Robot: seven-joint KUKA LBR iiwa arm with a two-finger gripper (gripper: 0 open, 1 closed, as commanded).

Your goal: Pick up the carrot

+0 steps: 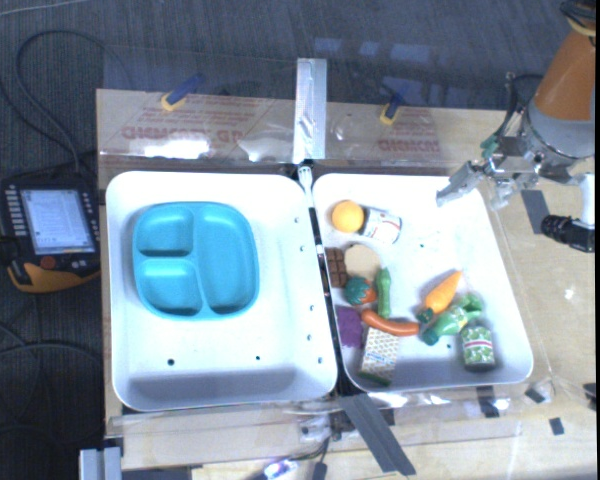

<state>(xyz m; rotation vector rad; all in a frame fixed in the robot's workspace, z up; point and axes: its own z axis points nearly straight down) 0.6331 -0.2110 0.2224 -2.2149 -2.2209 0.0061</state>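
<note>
Gripper (458,190) poised above upper right corner of right bin (510,268), nothing visibly held; finger opening impossible to tell. Carrot (442,290) lying tilted in lower part of same bin, well apart from tool, crowded by green bottle (476,340) and red pepper (390,322), probably narrowing approach.

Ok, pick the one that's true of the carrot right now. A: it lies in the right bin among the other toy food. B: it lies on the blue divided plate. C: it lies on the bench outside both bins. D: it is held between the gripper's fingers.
A: the carrot lies in the right bin beside the other toy food, while the gripper hangs over that bin's far right corner, apart from it.
</note>
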